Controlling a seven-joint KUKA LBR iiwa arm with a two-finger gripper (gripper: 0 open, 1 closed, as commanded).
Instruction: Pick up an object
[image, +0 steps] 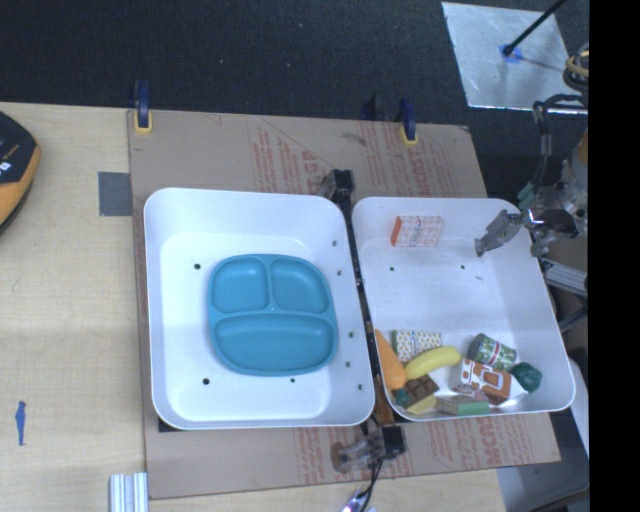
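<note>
The claw (497, 236) hangs at the far right corner of the right bin (455, 300), near its rim; it is small and blurred here, so I cannot tell how it is set. Nothing can be seen held in it.

The easiest thing to take looks to be the small orange-and-white box (416, 231), lying alone on the bin floor just to the left of the claw, well apart from everything else. A good try would bring the claw straight over the box, line it across the box's short side, and come down without touching the far wall of the bin.

The other things are heaped in the near corner of the same bin: a carrot (389, 361) against the left wall, a banana (433, 361) beside it, a green can (492, 351), a red-and-white carton (484, 380) and some smaller pieces, touching one another. Picking there risks nudging neighbours or catching two at once.

The left bin (250, 305) holds a blue divided plate (272, 313), apart from the work. Both bins sit on a cardboard sheet (300, 150) clamped to the counter (60, 300).
</note>
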